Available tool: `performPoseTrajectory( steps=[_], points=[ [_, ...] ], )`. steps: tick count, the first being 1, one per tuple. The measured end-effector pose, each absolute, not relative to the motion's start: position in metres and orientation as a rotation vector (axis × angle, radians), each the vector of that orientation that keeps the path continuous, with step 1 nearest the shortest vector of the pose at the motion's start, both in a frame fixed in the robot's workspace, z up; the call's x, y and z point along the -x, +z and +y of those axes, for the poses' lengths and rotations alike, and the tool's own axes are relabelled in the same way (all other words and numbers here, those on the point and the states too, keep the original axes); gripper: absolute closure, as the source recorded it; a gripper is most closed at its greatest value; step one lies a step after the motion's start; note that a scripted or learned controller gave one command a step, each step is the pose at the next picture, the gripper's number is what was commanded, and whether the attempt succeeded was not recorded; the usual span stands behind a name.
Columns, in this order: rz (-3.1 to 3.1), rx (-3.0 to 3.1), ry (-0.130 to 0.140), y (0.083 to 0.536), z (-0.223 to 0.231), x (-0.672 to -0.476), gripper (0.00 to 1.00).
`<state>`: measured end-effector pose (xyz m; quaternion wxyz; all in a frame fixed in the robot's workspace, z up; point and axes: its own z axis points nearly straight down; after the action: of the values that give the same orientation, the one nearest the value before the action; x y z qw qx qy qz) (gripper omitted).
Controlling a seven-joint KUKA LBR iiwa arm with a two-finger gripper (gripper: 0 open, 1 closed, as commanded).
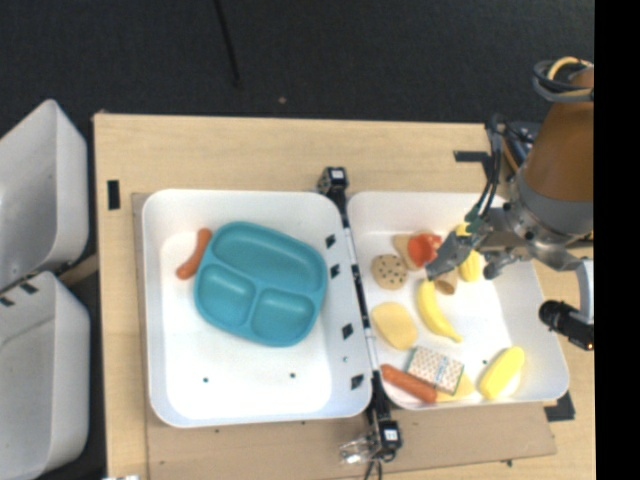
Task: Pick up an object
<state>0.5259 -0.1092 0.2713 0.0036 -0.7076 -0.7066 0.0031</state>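
Toy foods, a banana point(438, 311) and cookie point(389, 270) among them, fill the right bin point(540, 298); left bin point(160, 368) holds a blue tray point(260, 283); the tool's point(447, 264) grip can't be judged.

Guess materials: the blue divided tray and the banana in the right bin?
Blue divided tray: likely moulded plastic, smooth with a slight sheen, uniform teal colour, rounded compartment walls. Banana: probably plastic toy food, flat saturated yellow, no spots or bruising; could be rubber, the view cannot settle that.
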Motion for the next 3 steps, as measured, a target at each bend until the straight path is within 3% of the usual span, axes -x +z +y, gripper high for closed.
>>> performPoseTrajectory(
  steps=[1, 3],
  points=[
    [-2.224, 2.221, 0.0, 0.276, -0.109, -0.528, 0.0],
    [-2.217, 2.221, 0.006, 0.166, -0.1, -0.531, 0.0]
  ],
)
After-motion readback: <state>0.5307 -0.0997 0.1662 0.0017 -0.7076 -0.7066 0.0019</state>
